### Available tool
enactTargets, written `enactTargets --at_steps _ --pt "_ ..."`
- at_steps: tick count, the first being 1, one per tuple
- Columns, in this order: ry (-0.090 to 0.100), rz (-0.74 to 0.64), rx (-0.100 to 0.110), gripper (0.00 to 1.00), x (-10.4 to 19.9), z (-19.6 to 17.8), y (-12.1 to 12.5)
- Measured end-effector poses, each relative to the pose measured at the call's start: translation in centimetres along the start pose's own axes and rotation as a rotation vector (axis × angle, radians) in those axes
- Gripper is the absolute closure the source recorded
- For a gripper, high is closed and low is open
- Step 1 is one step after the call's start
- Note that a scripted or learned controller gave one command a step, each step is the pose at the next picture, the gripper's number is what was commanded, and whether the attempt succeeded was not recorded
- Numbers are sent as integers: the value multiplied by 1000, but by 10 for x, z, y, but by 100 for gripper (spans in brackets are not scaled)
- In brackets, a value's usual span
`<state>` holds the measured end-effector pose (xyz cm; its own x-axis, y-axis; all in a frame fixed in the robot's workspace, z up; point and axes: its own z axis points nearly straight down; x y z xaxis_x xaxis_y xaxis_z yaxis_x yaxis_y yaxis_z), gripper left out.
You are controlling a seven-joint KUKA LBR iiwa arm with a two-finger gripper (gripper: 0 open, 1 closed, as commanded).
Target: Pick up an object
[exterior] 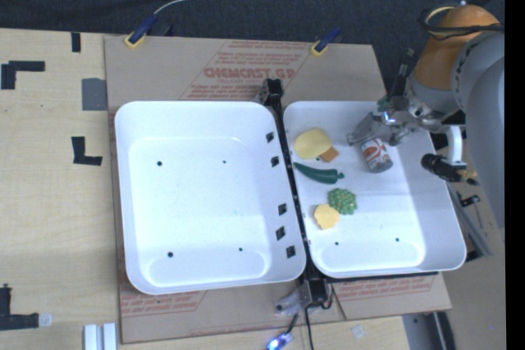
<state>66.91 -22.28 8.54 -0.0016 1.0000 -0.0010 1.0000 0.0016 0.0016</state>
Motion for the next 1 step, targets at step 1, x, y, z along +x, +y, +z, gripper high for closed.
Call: enactTargets --at_steps 1 --pt "0 -2 1 0 37 0 0"
